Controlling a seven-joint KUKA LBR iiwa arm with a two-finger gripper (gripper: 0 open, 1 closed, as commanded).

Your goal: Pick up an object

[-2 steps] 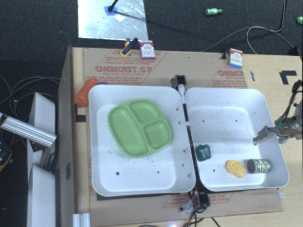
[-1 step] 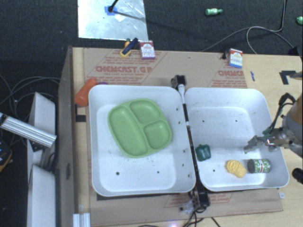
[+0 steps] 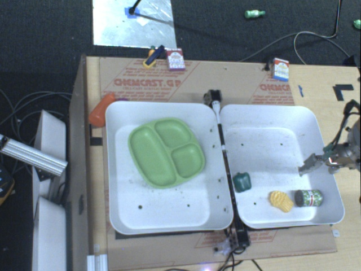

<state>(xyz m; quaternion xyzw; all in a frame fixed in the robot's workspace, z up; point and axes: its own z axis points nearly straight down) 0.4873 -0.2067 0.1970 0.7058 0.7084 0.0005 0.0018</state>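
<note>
The right bin [image 3: 271, 126] holds three small objects along its front. A dark green pepper-shaped toy [image 3: 241, 182] lies by the divider. A yellow corn-like piece [image 3: 281, 200] rests near the front wall, with a small green-labelled can [image 3: 308, 197] on its side just right of it. My gripper [image 3: 316, 163] reaches in over the bin's right rim, above and slightly right of the can, and nothing shows in its grasp. In the left bin [image 3: 130, 208] lies a green divided plate [image 3: 166, 151].
An orange object [image 3: 100, 109] leans at the left bin's outer back corner. Two small red-and-white boxes [image 3: 176, 59] [image 3: 280, 69] and a yellow-and-blue item [image 3: 153, 56] lie on the cardboard behind the bins. A metal rail [image 3: 34, 154] sits off the bench's left side.
</note>
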